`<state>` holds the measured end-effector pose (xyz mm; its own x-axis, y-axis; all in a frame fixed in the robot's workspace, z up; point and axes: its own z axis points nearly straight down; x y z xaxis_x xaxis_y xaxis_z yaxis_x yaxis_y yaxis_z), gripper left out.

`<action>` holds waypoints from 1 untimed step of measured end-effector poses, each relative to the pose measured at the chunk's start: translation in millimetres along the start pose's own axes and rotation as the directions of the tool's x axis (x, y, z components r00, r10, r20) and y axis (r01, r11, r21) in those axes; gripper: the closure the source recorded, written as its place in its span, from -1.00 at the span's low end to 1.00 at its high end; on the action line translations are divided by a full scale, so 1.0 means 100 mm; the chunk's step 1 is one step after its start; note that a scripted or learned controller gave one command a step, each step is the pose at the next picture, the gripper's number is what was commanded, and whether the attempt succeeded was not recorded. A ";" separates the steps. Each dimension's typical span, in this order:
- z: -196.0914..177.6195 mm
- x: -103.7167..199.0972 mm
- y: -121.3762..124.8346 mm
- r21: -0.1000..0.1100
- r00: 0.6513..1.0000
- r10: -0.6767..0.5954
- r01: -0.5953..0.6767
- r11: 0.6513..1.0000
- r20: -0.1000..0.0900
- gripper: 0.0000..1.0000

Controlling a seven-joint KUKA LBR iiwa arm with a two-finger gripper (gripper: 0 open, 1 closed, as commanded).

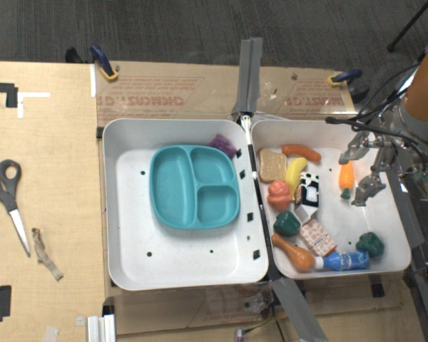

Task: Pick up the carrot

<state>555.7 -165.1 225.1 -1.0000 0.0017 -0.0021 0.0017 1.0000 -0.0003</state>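
Nearest the camera, along the front wall of the right bin [385, 266], lie a tan drumstick-shaped toy [294, 252] and a blue bottle [346, 261] on its side, with a patterned packet [317, 236] just behind them and a dark green lump [371, 244] toward four o'clock. The carrot [347, 176], a small orange piece with a green end, lies on the bin's smooth white floor toward two o'clock of the bin's middle. The gripper [365, 171] hangs just beside it at the carrot's three o'clock, its two metal fingers spread apart with nothing between them. Around nine o'clock of the carrot crowd a yellow banana [295, 172], a bread slice [272, 164], a red sausage [301, 151], a pink strawberry-like piece [279, 193] and a black-and-white box [310, 189]. The left bin [121, 212] holds a teal divided plate [196, 186] and a purple item [223, 145] at its one o'clock.
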 end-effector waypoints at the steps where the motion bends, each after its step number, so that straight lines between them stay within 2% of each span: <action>1: 1.10 -0.37 -0.56 0.001 0.966 0.259 -0.259 0.966 0.002 -1.00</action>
<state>593.2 -221.5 115.1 -0.9654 0.2608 -0.0037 0.2608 0.9654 -0.0004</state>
